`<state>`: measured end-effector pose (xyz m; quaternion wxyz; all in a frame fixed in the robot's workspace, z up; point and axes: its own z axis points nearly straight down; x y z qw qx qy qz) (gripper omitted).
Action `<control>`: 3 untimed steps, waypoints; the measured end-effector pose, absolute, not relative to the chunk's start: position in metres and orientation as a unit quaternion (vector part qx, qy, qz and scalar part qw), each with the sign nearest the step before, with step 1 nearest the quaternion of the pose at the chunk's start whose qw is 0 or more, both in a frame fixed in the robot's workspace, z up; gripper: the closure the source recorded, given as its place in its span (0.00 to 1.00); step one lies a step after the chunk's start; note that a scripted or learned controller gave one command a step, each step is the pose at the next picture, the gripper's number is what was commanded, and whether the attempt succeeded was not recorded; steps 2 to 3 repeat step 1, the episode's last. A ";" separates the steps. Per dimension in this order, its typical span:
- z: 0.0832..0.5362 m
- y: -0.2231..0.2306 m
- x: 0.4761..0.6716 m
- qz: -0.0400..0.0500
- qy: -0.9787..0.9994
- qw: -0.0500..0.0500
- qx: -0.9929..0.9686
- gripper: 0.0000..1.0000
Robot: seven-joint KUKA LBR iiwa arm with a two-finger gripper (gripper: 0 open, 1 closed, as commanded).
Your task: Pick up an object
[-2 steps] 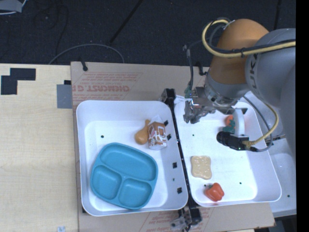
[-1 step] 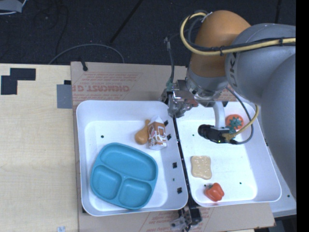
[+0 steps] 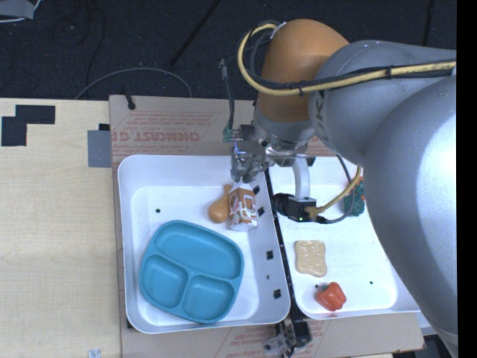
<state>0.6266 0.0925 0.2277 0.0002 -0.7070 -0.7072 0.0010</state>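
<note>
One carton (image 3: 242,208) just below jaws (image 3: 247,171)

Robot lab: arm (image 3: 387,110), white bins (image 3: 134,200)

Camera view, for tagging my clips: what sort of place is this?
Probably a robot lab's grasping bench, not a kitchen. Two white bins sit on cardboard, holding toy-like things: a blue divided plate, a tan slice and a red piece. The arm's hand hangs over the left bin, cables looping behind.
</note>
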 end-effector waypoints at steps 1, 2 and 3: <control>0.228 0.094 0.626 0.001 -0.708 0.001 -0.706 0.00; 0.228 0.094 0.626 0.001 -0.708 0.001 -0.706 0.00; 0.228 0.094 0.626 0.001 -0.708 0.001 -0.706 0.00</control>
